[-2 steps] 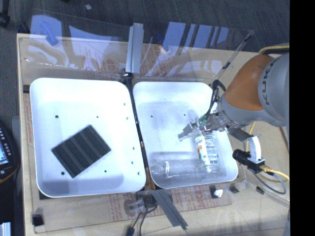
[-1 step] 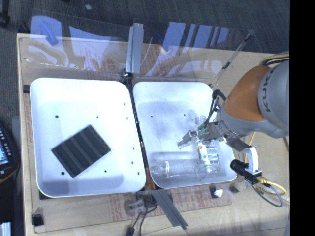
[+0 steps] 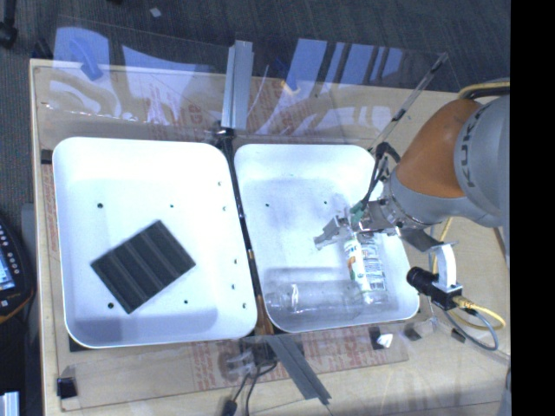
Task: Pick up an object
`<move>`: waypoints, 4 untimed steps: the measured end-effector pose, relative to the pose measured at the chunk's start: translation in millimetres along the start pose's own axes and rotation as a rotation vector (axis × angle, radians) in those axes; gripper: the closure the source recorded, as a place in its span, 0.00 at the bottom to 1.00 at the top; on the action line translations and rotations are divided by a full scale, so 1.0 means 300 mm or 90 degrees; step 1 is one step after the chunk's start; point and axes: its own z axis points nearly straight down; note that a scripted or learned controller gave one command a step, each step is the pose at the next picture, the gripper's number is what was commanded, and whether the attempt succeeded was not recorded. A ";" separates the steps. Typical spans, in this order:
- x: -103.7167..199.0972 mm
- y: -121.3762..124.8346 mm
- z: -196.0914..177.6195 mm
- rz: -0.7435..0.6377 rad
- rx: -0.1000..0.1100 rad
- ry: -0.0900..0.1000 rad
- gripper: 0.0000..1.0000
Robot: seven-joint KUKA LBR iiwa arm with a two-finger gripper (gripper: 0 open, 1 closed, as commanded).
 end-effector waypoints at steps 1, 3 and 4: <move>0.007 -0.049 0.053 -0.012 0.000 0.000 0.00; 0.010 -0.076 0.080 0.041 0.000 0.000 0.00; 0.004 -0.024 -0.016 0.030 -0.001 0.000 0.00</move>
